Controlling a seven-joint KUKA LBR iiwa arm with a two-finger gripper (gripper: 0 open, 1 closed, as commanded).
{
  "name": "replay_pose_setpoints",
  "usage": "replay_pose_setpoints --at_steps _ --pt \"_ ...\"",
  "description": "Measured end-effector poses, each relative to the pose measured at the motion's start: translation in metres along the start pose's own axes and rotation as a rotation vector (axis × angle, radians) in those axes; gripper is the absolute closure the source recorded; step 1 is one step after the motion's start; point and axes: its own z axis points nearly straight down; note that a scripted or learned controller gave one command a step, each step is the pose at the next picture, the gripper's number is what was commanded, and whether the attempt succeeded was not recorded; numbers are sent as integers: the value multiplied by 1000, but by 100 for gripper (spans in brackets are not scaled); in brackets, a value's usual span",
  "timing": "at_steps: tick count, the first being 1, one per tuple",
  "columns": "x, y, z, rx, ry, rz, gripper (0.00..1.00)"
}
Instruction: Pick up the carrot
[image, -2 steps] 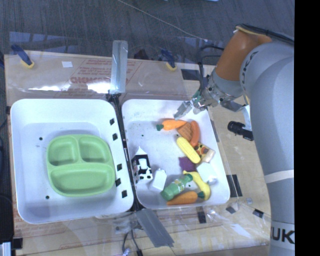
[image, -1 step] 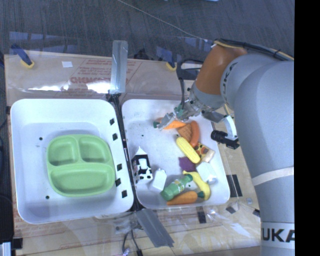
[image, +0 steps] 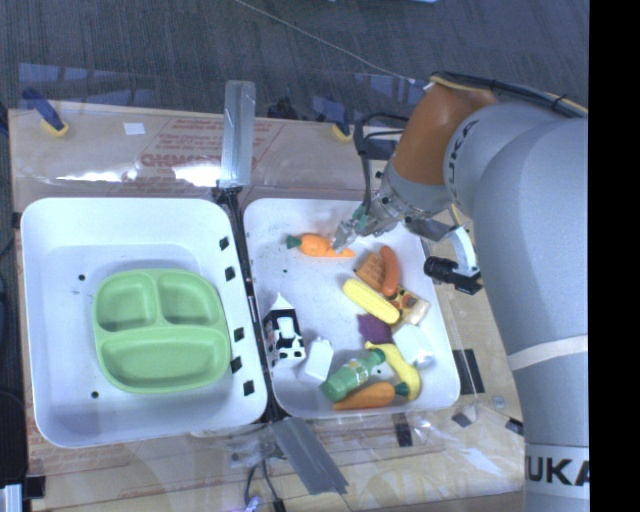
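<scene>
While the grey arm (image: 520, 200) reaches in from the right, its gripper (image: 345, 236) sits low over the far part of the right bin (image: 262, 225), the tip just beside the right end of the carrot (image: 318, 246); whether it is spread or closed cannot be told. That carrot lies flat near the bin's far wall, green stub pointing left. A corn cob (image: 371, 300), a banana (image: 402, 368), a green bottle (image: 352, 379) and a second carrot (image: 366, 397) crowd the near side. A green divided plate (image: 160, 330) rests in the left bin (image: 40, 300).

Bench (image: 90, 150) under two white bins (image: 60, 420)
</scene>
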Motion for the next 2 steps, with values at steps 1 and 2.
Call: replay_pose_setpoints --at_steps 1,2 --pt "98 -41 24 7 9 -229 100" --pt "105 9 -130 -7 -1 -218 100"
